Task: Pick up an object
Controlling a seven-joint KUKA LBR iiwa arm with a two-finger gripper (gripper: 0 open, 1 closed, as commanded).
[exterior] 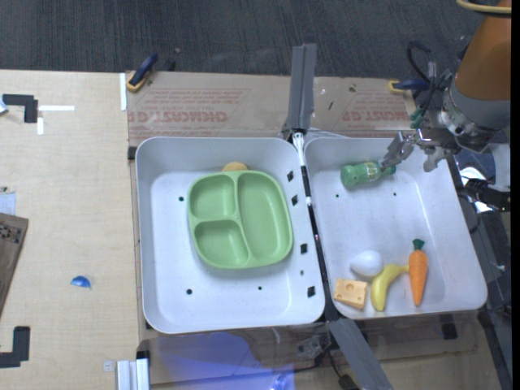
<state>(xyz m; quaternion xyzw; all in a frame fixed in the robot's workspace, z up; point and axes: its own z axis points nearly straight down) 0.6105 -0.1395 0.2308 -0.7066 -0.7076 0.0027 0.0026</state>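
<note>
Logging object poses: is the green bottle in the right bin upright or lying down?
Lying down. The green bottle rests on its side on the right bin floor, cap end toward the gripper.

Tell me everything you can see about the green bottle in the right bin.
The green bottle looks like a small plastic toy, darker green than the divided plate in the other bin, with a paler neck end. It lies on its side near the back of the right bin, neck pointing toward the gripper, which is right at that end. Whether the gripper holds it is unclear.
</note>
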